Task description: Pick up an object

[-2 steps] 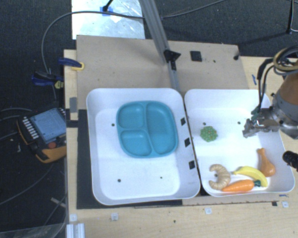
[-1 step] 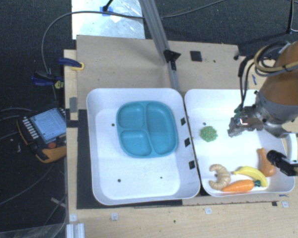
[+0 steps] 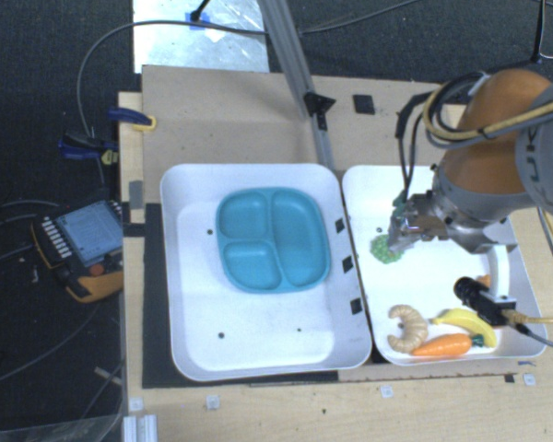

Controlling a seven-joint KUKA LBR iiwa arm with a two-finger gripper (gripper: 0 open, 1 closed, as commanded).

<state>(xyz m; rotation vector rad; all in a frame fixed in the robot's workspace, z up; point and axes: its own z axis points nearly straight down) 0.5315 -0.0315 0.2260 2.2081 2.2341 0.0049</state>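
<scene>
1. While you watch the right bin (image 3: 361, 212), note the gripper (image 3: 398, 238) low over a green object (image 3: 385, 250) at its left side; whether it grips, you cannot tell.
2. You see a croissant (image 3: 406, 326), carrot (image 3: 441, 346) and banana (image 3: 467, 321) along the near edge.
3. You find a blue divided plate (image 3: 272, 238) in the left bin (image 3: 192, 328).

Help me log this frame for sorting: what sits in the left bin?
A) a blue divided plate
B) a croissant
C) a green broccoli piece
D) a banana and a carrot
A: the blue divided plate lies in the left bin, while the banana, carrot, croissant and green piece are in the right bin.
</scene>
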